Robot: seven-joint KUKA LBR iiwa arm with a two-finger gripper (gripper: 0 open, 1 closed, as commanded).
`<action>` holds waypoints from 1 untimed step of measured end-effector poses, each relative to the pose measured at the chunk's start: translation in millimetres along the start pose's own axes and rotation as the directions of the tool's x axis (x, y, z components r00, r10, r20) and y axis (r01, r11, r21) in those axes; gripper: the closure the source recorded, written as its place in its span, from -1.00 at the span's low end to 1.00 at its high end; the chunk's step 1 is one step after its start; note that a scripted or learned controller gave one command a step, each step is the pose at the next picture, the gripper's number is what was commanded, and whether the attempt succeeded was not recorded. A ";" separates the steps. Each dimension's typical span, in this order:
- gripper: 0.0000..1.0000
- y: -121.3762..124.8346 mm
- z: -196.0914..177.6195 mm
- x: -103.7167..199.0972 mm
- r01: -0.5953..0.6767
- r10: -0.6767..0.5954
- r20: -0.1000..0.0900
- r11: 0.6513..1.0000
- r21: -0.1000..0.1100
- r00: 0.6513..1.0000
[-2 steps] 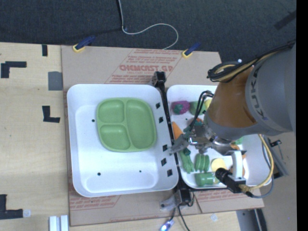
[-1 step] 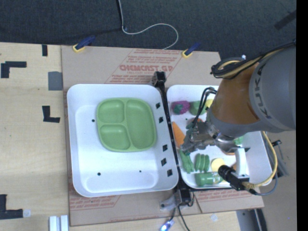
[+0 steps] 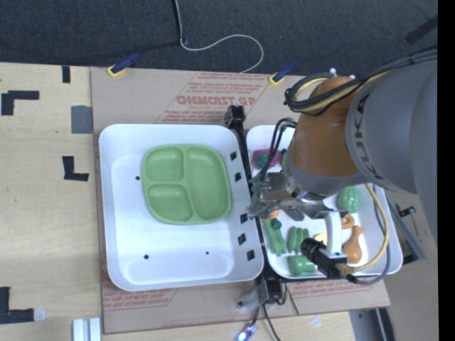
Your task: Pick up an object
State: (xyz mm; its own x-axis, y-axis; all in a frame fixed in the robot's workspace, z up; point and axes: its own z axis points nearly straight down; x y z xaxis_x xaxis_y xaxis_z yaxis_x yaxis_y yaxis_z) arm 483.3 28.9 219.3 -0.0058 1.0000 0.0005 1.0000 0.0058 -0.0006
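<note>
Small green plastic toy pieces [image 3: 279,241] are the likeliest pick, lying loose on the floor of the right white bin [image 3: 377,271], near its left wall. Nothing is lifted yet as far as I can see.

- Claw [image 3: 272,199]: low over the left side of the right bin, close to the divider between the bins. The wrist body blocks the tip, so I can't tell whether it's open or closed. No object is visibly in it.
- Just below the claw: the green pieces, several short chunks side by side and one more lower down toward the bin's near edge. They sit just beside the claw. I can't tell if there's contact.
- Further right: a bumpy green broccoli-like toy [image 3: 348,199] and an orange-and-white plastic piece [image 3: 352,241], both apart from the claw.
- Above the claw, partly under the arm: a purple and teal item [image 3: 261,155], shape unclear.
- Left white bin [image 3: 106,142]: holds a pale green divided plastic plate [image 3: 188,183], well apart from the claw.

Status, my read: approach done or nearly done, grasp unconfirmed. Left: close on one piece, lift clear of the bin, verify hold. Pieces are small and packed together, so there's a risk of a miss or a double grab.
</note>
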 end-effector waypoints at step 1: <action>1.00 1.7 -146.3 -12.9 -0.003 0.003 -0.001 1.000 -0.015 1.000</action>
State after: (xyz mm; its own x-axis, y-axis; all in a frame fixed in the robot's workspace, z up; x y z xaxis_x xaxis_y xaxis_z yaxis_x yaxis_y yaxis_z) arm 485.1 15.9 365.5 -0.0027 1.0000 0.0011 0.9999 0.0026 0.0148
